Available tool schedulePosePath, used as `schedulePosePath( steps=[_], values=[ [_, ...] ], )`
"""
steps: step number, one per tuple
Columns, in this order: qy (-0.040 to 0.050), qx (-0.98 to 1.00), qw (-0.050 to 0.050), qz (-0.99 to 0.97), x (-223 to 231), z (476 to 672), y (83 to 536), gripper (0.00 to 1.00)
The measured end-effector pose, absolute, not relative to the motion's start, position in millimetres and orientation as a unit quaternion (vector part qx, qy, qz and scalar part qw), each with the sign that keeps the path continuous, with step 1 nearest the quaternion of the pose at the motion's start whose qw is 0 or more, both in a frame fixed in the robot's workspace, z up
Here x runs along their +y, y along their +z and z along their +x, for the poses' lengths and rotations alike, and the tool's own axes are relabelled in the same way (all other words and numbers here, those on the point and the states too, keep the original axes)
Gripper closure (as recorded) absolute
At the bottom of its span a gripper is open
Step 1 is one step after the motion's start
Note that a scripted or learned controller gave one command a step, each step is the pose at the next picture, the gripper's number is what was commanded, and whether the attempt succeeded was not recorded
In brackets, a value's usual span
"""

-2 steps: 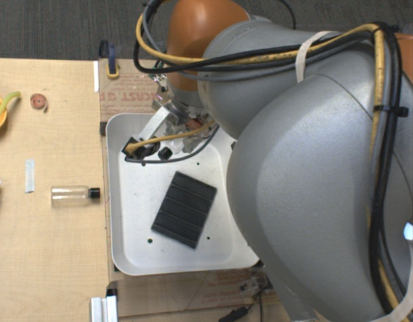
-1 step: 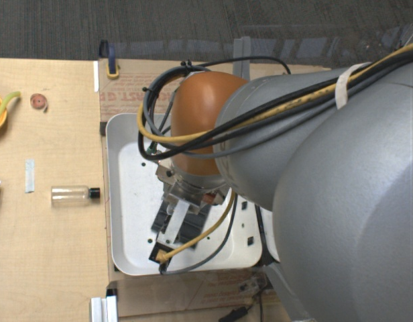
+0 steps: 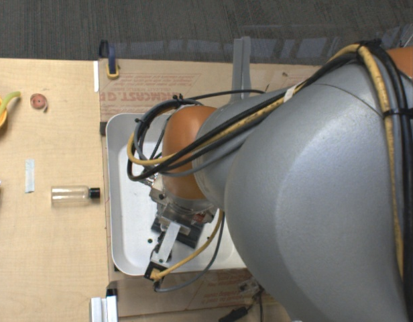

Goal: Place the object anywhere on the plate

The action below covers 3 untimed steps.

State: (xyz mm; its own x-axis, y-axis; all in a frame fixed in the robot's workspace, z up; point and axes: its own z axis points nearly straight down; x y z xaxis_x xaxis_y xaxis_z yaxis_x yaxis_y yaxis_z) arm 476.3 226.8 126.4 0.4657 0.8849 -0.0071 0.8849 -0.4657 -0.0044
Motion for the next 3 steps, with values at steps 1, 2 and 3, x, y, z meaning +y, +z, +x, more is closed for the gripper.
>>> schedulePosePath(
  steps=[1, 2, 3],
  values=[
    [0.0019, -0.333, -0.001, -0.943, 228, 477.6, 222, 1.0],
    [-0.0017, -0.291, 0.001, -0.957, 230, 478.8, 94, 1.0],
    [0.0009, -0.194, -0.001, -0.981, 217, 588.2, 153, 1.0]
  ],
)
